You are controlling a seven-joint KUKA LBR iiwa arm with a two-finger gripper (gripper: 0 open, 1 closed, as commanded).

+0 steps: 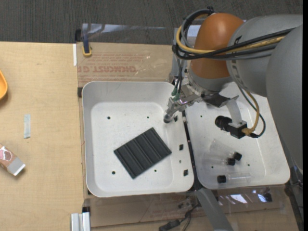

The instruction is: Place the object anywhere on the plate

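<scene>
You're looking at a robotics lab: a cabled industrial arm [250, 47] over two white bins [91, 129], a plywood counter [38, 105], cardboard [125, 69] taped at the frame's top.

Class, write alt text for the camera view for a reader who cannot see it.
A grey robot arm reaches from the right, its gripper low over the left white bin's right edge. A dark ribbed plate lies tilted in that bin; the right bin sits alongside.

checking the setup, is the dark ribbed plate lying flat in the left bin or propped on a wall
Flat. The dark ribbed plate lies on the left bin floor, turned askew, its edges apart from every wall.
</scene>
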